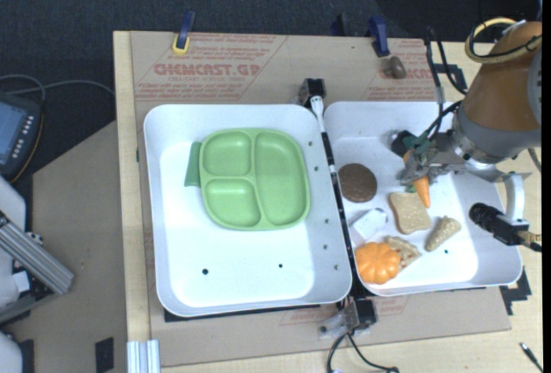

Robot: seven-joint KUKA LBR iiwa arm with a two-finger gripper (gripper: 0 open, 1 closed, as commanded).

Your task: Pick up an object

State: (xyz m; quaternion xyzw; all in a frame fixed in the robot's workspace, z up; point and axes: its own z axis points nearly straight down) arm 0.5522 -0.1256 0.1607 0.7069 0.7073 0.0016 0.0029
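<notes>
You see a small carrot (422, 189) in the right bin (362, 123), its long axis near upright in the view, orange tip pointing down. The tool (419, 163) sits right over its upper end; whether it pinches the carrot, you cannot tell. A cracker (409, 212) lies just below.

The arm (508, 96) runs off the frame's right edge; its end effector (419, 166) hides the top of an orange carrot-like piece (422, 189), fingers too dark to read.
</notes>
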